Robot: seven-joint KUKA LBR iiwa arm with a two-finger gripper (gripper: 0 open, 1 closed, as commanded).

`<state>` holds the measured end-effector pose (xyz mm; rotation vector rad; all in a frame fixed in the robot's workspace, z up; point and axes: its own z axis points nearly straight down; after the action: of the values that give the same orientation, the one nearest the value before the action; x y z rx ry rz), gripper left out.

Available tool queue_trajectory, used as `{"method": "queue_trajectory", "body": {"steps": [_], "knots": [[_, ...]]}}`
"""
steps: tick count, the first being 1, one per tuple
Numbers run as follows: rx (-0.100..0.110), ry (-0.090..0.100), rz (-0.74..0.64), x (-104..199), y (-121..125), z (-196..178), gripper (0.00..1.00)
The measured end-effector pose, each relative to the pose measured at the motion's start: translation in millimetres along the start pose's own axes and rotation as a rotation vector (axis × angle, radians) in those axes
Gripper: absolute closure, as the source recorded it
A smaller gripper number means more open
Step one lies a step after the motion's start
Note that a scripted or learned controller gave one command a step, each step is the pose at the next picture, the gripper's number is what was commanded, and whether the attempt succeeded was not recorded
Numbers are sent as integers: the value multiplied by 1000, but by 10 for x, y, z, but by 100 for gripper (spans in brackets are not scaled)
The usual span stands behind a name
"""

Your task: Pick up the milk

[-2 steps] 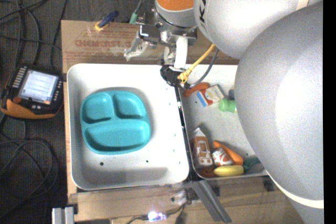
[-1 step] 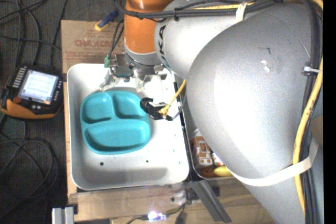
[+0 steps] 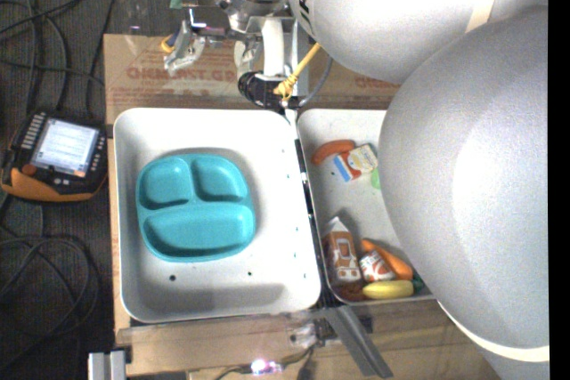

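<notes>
Two white bins sit side by side on the desk [image 3: 214,76]. The left bin [image 3: 125,191] holds a blue divided tray [image 3: 198,206], lying flat at its centre. The right bin [image 3: 307,191] holds the food items. The milk [image 3: 340,252], a small brown and white carton, lies on its side near the front left corner, touching a carrot [image 3: 389,259], with a banana [image 3: 388,289] just below. A sausage [image 3: 331,149] and a cup [image 3: 358,161] lie further back. The gripper [image 3: 214,49] hangs above the desk behind the left bin, well apart from the milk, holding nothing; whether its jaws stand wide or narrow cannot be told. Judgement: pick not yet begun; crowding by the carrot may hamper the grasp.
</notes>
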<state>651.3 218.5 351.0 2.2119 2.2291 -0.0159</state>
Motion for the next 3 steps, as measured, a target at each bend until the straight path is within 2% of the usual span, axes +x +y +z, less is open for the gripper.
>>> {"method": "queue_trajectory", "body": {"steps": [1,2,3], "knots": [[-4,7,-281,-48,55,2342,0],[2,3,-209,82,167,1757,0],[11,-4,-206,65,155,1733,100]]}}
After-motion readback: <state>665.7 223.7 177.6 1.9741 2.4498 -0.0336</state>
